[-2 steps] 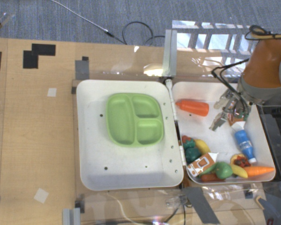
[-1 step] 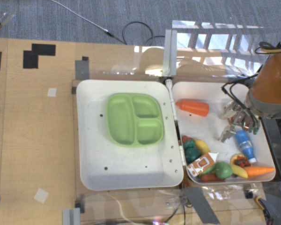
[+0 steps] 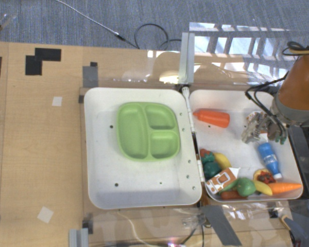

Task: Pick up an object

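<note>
Objects to pick: about nine toys in the right bin [image 3: 298,161].
Orange carrot, upper: one [image 3: 212,118], lying alone near the bin's top left, long axis running left to right, well to the left of the claw.
Blue bottle: one [image 3: 269,159], just below the claw, long axis tilted from upper left to lower right, cap end towards the claw.
Orange carrot, lower: one [image 3: 285,188], at the bottom right corner, lying left to right, tip pointing right.
Yellow bananas: two, one [image 3: 222,161] near the divider, one [image 3: 262,188] beside the lower carrot.
Green pieces: one dark [image 3: 210,165], one bright and round [image 3: 245,186].
Small carton: one [image 3: 221,180], orange and white.
Claw: one [image 3: 261,128], above the bin's upper right; open or closed, cannot tell.
Left bin [image 3: 100,187]: one green divided plate [image 3: 147,131], three compartments.
Desk [image 3: 36,153]: pale wood.
</note>
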`<action>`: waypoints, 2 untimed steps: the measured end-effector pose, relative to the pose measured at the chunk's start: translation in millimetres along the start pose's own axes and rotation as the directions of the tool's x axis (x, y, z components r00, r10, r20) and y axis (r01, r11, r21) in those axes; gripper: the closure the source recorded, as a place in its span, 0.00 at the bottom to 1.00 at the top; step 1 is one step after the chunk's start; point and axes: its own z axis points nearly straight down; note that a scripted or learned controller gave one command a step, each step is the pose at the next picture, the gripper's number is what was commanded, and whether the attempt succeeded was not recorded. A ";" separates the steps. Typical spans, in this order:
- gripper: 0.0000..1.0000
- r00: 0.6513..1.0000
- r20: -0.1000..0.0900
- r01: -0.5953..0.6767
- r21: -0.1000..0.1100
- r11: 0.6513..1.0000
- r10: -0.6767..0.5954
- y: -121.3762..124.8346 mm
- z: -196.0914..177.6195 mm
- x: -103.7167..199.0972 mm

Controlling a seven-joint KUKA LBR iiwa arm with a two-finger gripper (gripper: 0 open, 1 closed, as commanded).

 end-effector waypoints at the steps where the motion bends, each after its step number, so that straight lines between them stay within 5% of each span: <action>1: 0.00 1.000 -0.001 0.000 0.000 1.000 0.000 0.0 0.5 0.3; 2: 0.00 0.990 -0.008 -0.138 0.001 0.990 0.138 -16.1 13.3 18.1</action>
